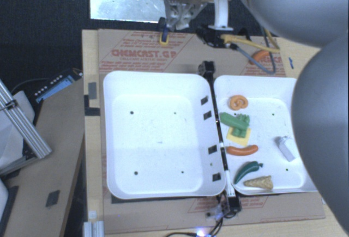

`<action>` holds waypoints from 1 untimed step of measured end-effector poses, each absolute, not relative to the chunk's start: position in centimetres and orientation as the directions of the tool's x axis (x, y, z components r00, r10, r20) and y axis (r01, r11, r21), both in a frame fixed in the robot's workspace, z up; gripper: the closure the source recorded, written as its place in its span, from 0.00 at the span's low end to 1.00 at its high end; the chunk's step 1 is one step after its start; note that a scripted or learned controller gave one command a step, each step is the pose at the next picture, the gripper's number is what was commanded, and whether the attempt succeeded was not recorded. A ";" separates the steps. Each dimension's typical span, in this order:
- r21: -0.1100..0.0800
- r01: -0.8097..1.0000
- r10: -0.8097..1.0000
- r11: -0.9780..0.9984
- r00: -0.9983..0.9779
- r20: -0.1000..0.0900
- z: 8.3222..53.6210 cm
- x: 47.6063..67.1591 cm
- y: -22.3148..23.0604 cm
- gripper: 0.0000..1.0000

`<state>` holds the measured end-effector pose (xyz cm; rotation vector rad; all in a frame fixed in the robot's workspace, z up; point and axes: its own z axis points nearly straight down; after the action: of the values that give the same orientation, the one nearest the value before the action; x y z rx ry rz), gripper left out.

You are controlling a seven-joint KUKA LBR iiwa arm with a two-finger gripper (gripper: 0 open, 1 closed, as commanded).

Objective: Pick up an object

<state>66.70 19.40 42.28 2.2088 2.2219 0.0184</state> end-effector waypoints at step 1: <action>0.015 1.000 1.000 0.007 -0.007 0.004 54.4 65.6 20.2 1.00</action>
<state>65.62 20.23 54.37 2.2088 2.2237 0.0214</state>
